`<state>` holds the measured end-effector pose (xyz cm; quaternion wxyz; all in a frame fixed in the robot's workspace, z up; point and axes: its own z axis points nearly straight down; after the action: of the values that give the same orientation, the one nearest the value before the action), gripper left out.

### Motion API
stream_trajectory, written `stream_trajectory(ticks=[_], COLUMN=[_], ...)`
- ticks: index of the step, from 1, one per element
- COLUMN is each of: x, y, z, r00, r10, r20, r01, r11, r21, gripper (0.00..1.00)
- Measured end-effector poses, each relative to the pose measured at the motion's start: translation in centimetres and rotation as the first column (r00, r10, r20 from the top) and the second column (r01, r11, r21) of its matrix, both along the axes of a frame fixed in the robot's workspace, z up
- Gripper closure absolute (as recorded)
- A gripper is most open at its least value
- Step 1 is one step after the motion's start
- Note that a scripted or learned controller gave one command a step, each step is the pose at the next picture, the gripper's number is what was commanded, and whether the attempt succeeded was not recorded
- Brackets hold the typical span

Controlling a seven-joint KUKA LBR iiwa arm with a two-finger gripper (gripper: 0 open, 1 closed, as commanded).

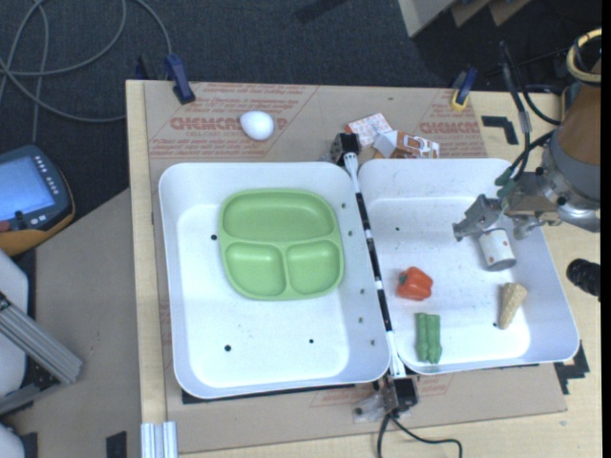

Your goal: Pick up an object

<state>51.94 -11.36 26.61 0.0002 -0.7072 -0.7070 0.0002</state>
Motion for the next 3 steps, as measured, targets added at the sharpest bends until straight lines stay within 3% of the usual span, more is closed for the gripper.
stream_trajectory(ticks=[1, 2, 3], x=[3.6, 0.5, -4.1], y=[2.1, 0.9, 2.0], z=[-11.2, -18.2, -16.4], r00=[1.0, 1.0, 1.0], r10=[0.0, -0.001, -0.001], r20=[-0.001, 0.0, -0.002], r01=[0.0, 0.001, 0.001], r11=[1.0, 1.0, 1.0], r21=[0.001, 0.0, 0.002], gripper=[0.0, 0.0, 0.0])
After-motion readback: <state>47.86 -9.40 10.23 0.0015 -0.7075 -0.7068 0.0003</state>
